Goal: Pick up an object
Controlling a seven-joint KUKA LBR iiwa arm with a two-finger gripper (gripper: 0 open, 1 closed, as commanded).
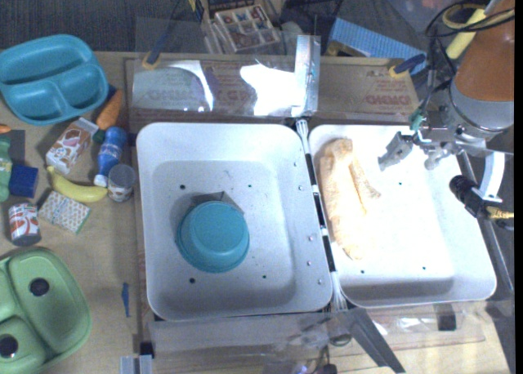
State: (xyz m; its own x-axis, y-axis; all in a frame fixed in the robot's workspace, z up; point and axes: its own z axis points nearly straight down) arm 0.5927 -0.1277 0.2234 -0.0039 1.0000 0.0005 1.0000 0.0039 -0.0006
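Nothing picked yet as I read it: my gripper hangs open and empty just right of the baguette, which lies along the right bin's left wall

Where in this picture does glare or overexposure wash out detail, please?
Camera view: the right bin is blown out to near white, fading the bread; glare also flares on the shiny panel behind; the left bin with the teal bowl is evenly lit.
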